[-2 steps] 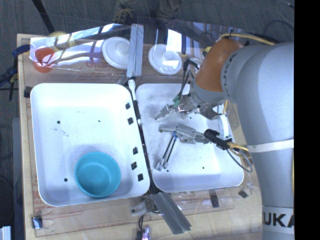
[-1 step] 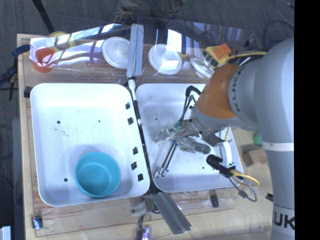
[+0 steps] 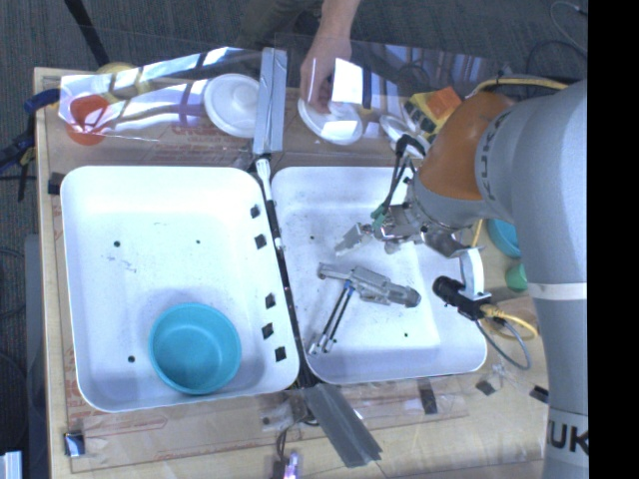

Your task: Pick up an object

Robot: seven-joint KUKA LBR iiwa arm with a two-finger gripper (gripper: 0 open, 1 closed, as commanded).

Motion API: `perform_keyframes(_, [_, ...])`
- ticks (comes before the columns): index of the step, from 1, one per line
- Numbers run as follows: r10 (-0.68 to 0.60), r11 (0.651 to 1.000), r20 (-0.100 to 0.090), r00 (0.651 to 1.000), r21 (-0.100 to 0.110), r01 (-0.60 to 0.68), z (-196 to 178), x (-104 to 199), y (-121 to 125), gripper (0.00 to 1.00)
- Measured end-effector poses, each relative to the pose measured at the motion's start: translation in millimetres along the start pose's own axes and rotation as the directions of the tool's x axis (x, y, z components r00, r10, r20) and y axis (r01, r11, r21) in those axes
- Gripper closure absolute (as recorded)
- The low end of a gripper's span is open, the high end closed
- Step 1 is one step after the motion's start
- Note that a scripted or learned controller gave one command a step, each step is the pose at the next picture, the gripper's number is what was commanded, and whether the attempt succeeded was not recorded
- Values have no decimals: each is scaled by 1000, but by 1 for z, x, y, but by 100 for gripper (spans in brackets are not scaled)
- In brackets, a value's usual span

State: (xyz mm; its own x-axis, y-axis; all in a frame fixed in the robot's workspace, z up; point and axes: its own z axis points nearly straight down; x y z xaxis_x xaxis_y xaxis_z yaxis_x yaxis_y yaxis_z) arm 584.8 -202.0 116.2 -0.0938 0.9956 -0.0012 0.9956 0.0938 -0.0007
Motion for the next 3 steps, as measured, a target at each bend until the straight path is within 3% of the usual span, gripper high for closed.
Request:
perform_keyframes(1, [-88,996,5,996,-18,89,16,12,-30,0])
perform_keyframes(2, [-171,985,0,985,-1,171,24,72,-8,0])
perform_keyframes(3, [193,981,1,981,-2,-193,23,80,70,0])
